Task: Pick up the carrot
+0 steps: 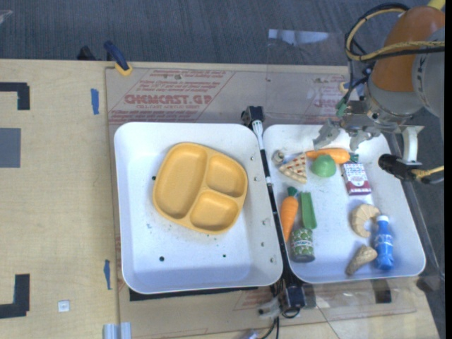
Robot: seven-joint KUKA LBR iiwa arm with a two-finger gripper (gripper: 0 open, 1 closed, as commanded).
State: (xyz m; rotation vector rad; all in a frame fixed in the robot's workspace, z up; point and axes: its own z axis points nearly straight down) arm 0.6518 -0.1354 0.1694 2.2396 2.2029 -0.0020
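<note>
Gripper (344, 134) over top of right bin (409, 210), fingers spread apart, nothing between them. Just below it an orange piece (332, 155) and a green ball (324, 166); pizza slice (294, 167) below-left. Carrot (288, 215) further down-left of gripper, well apart from it, lying by the bin's left wall, touching green stick (308, 210). Red packet (356, 178) below gripper, blue bottle (383, 241) far below. Yellow tray (200, 186) in left bin (141, 260), far left of gripper

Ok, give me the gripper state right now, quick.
Gripper: open, holding nothing, hovering at the far end of the right bin over the orange item by the green ball; the carrot lies untouched.
</note>
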